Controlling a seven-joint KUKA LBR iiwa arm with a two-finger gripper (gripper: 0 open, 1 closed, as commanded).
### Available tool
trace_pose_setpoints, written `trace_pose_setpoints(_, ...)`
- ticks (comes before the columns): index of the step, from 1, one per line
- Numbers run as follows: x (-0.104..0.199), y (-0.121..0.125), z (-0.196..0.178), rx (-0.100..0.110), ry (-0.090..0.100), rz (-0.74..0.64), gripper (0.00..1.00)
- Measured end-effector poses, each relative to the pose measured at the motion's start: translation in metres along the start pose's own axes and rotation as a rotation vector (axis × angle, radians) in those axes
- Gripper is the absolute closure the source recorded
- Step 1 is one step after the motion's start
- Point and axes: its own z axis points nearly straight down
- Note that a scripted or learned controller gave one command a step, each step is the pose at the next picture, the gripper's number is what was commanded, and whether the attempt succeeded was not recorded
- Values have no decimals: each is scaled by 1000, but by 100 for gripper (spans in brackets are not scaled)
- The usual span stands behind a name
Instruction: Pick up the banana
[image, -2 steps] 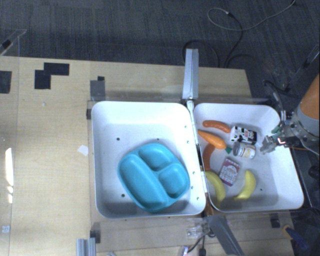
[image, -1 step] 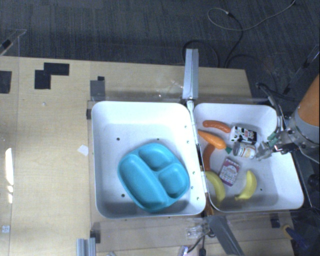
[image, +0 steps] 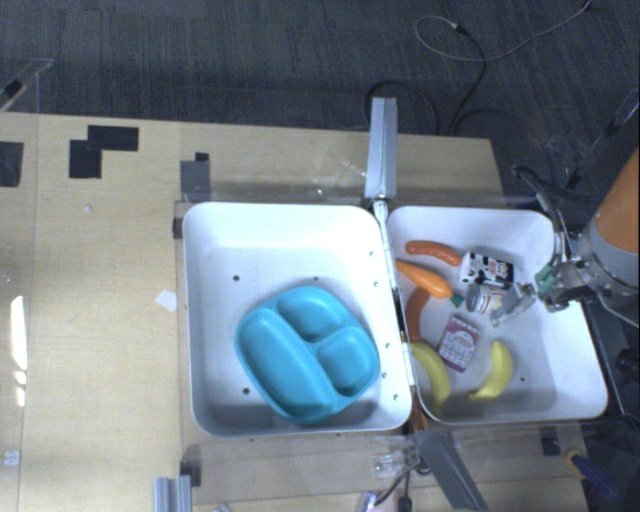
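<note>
Pale wood desk (image: 100, 330), dark carpet behind it, two white bins side by side. Right bin (image: 575, 385), near edge: that's where the banana (image: 494, 371) lies, curved, yellow, untouched on the floor of the bin. Just beside it to the left is a small pink-and-white packet (image: 459, 345), and past that a second yellow banana-like piece (image: 432, 372) against the divider. Further back, two orange carrot-shaped items (image: 424, 278) and a small printed box (image: 490, 268). Left bin (image: 210, 250) holds a blue sectioned tray (image: 305, 352). Now the arm, in from the right, with its end effector (image: 510, 300) hovering behind the banana, nothing gripped that I can make out, and I honestly cannot tell how far it's spread. So we're at the approach. Next, I'd say, it needs to come toward the near edge, line up across the banana's curve and drop without catching that packet.
</note>
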Motion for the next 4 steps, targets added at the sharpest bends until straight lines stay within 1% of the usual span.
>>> trace_pose_setpoints(1, -29, -3, 127, 1, 1, -350, 0)
trace_pose_setpoints(2, -43, -7, 170, -5, -5, -339, 0)
trace_pose_setpoints(3, -43, -4, 157, -13, -7, -341, 100)
trace_pose_setpoints(4, -50, 58, 71, -2, -2, -308, 100)
